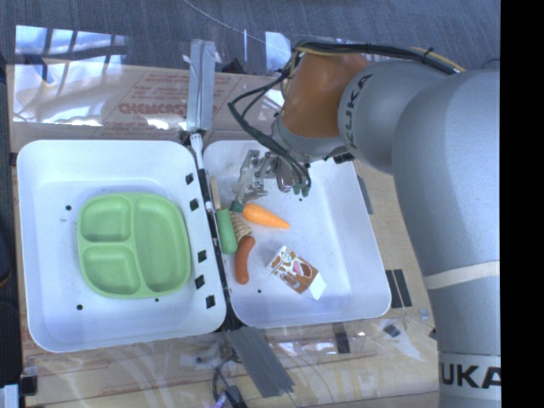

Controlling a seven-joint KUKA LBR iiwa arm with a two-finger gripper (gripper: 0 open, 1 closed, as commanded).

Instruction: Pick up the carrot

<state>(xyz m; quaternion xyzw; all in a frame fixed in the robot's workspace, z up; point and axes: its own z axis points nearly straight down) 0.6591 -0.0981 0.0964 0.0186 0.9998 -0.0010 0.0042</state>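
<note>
The carrot (266,218) is orange with a small green top and lies on its side in the right bin (348,253), near the bin's back left. My gripper (248,190) hangs just above and to the left of the carrot's green end, close to it. The big grey arm with its orange band comes in from the right and hides the bin's back right part. Nothing is visibly lifted off the bin floor.
A green pickle-like toy (227,230) and a reddish sausage (243,259) lie left of and below the carrot, by the bin's left wall. A brown-and-white packet (295,272) lies nearer the front. The left bin (42,313) holds a green divided plate (133,245).
</note>
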